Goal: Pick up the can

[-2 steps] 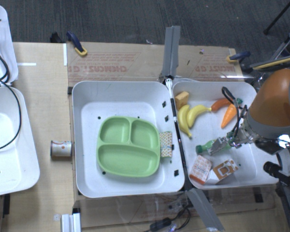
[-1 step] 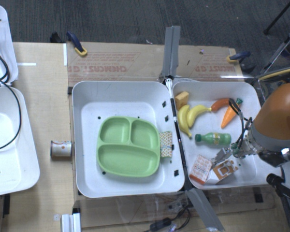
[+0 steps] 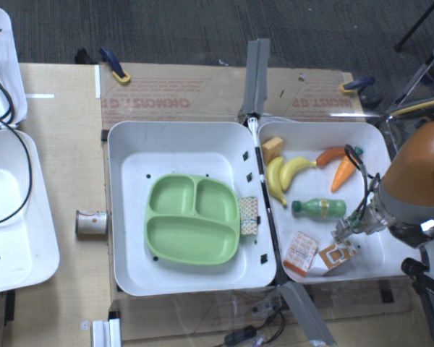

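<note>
The can [image 3: 92,223] is a small silver cylinder with a reddish end. It lies on its side on the wooden bench, just outside the left wall of the left bin [image 3: 123,194]. My gripper [image 3: 347,230] hangs low in the right bin [image 3: 380,139], far to the right of the can. It sits just above a small orange-and-white box [image 3: 337,255] and right of a green bottle [image 3: 320,207]. The arm's orange band [image 3: 419,168] rises behind it.
A green divided plate [image 3: 194,219] fills the left bin, with a small checkered packet [image 3: 249,215] at its right edge. The right bin holds bananas [image 3: 283,176], two carrots [image 3: 338,166], a tan block [image 3: 272,148] and a white-and-red carton [image 3: 301,252]. A white tray and black cable [image 3: 7,186] lie left of the can.
</note>
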`<state>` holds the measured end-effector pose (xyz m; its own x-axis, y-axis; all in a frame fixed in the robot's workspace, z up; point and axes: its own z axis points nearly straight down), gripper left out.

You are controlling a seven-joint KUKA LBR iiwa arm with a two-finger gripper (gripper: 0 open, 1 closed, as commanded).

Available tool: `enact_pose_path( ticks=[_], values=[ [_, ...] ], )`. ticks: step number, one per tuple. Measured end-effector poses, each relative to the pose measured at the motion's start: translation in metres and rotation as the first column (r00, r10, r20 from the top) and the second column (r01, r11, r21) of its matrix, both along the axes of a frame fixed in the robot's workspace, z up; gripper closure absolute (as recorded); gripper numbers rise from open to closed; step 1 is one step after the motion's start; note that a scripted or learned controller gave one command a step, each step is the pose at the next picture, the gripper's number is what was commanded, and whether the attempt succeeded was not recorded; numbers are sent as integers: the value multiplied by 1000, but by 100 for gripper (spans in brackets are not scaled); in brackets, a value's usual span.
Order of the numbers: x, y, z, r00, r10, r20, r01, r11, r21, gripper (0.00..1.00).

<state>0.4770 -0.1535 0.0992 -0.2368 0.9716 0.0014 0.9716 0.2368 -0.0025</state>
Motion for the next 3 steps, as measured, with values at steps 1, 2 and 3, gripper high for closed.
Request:
enact_pose_path(
  ticks=[1,2,3],
  values=[
    [1,14,66,962,-274,1,274,962,-1,100],
    [1,14,66,962,-274,1,274,962,-1,0],
    [2,52,-5,959,-284,8,284,959,-2,0]
  ],
)
